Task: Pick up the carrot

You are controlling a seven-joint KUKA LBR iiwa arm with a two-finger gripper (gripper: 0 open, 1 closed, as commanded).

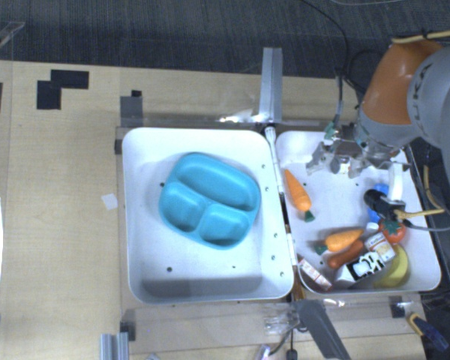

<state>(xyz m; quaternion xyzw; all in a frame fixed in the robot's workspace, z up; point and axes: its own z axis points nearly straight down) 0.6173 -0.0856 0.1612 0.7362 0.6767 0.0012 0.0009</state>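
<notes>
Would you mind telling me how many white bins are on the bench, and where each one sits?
2. The left bin holds a blue divided plate. The right bin, touching it side by side, holds the carrot by its left wall, with a pile of items at its near end.

No text can be read; the black-and-white label on a bottle point(369, 263) near the right bin's point(427, 280) front edge is too blurred.

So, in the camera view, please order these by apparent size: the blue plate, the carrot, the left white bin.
1. left white bin
2. blue plate, lying in that bin
3. carrot, in the right bin, clearly smallest
</notes>
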